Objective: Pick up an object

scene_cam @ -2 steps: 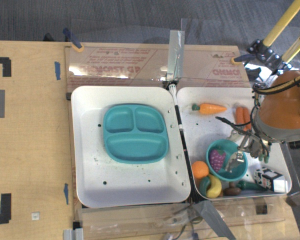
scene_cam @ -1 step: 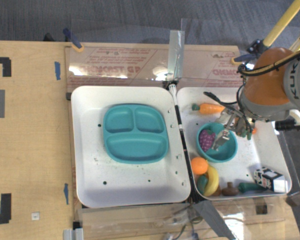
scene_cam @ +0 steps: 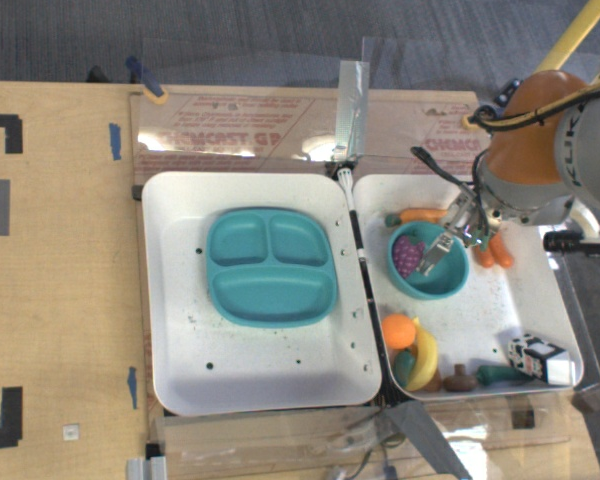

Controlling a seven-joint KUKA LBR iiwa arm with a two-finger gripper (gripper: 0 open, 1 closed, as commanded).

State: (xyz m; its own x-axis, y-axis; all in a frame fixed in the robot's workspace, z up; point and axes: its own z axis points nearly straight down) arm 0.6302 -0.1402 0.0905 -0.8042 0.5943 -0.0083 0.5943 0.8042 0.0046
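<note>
Left bin: a teal divided plate, nothing on it. Right bin: teal bowl holding purple grapes; gripper poised over the bowl's rim, grasp impossible to tell. Carrots just beside the bowl; orange, banana and small black-and-white carton along the near side.

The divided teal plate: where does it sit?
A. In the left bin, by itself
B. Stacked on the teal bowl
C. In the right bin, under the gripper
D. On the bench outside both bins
A: the divided teal plate lies flat in the left bin, no other item beside it.
</note>
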